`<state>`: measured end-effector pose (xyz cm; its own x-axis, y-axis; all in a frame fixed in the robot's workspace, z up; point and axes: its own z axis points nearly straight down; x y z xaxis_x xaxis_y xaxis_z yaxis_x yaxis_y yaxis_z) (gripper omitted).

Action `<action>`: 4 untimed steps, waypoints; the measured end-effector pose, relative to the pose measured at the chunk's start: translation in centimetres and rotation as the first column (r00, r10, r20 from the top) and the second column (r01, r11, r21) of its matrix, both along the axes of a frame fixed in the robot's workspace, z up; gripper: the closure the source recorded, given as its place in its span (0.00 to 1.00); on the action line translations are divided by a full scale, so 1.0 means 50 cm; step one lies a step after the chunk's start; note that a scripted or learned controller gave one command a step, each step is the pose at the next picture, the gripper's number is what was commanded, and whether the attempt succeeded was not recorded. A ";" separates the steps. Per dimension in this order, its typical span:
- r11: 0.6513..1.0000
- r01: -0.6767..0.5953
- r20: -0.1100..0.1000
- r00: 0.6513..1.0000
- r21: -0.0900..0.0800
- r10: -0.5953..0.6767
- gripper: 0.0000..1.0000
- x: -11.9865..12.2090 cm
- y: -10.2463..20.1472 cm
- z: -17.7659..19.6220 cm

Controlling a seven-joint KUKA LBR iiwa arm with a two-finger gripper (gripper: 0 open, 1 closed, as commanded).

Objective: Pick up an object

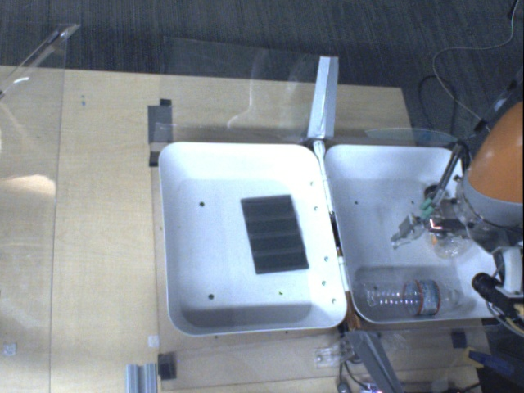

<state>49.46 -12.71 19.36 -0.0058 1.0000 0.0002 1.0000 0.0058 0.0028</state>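
My arm comes in from the right over the right bin, and my pincer hangs low above that bin's floor, toward its right half. It is small and blurred from here, and I cannot tell whether it is released or clenched; I see nothing plainly caught in it. The thing I judge easiest to pick up is the clear plastic bottle, which lies on its side along the near wall of the right bin, its length running left to right, apart from my pincer and nearer the camera than it. It looks empty or close to it, so I expect it to be very light, thin-walled and springy, giving under a squeeze instead of resisting, and smooth enough to roll or squirt sideways if I pinch it off centre. I would take it across its width near the middle of the body, closing at right angles to its long axis, where the round wall is widest and most even; the ends look narrower and less certain. Because it lies close against the bin wall, there may be little room on that side for me to slip in. The left bin holds a dark ribbed rectangular pad lying flat near its middle, well apart from me; flat and low, it would offer little edge to grip.
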 end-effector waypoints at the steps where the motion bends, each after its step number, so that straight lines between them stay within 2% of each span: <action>1: 1.000 0.023 0.004 1.000 -0.002 -0.023 0.00 0.092 -0.146 0.040; 2: 0.999 -0.044 0.004 0.999 -0.001 0.044 0.00 0.134 -0.144 -0.160; 3: 0.983 -0.183 0.003 0.983 -0.002 0.183 0.00 0.180 -0.109 -0.139; 4: 0.979 -0.204 0.007 0.979 -0.005 0.204 0.00 0.231 -0.099 -0.211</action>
